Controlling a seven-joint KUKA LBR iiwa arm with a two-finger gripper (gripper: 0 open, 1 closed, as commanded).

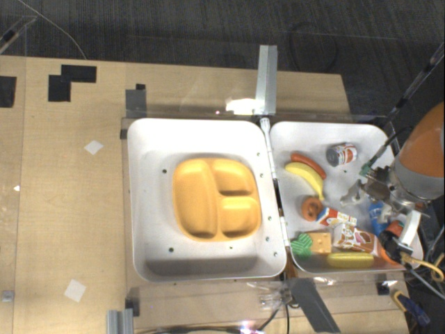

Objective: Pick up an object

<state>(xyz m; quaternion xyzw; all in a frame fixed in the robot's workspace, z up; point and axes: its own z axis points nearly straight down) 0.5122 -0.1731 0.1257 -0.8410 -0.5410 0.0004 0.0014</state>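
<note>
Mostly illegible: can (341,154) label unreadable, packet (352,238) print blurred; hand (363,186) state unclear, can't tell.

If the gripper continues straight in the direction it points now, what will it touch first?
The gripper points left and downward into the right bin. Most likely it would meet the bin's bare floor first, between the banana and the small packet. Depth is hard to judge from this slanted view, so this is uncertain.

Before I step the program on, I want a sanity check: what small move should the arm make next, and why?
Probably a short drop straight down. The pincer hovers over bare bin floor in the right bin, between the banana and the small can, gripping nothing visible, so nudging toward the banana first seems wise.
</note>
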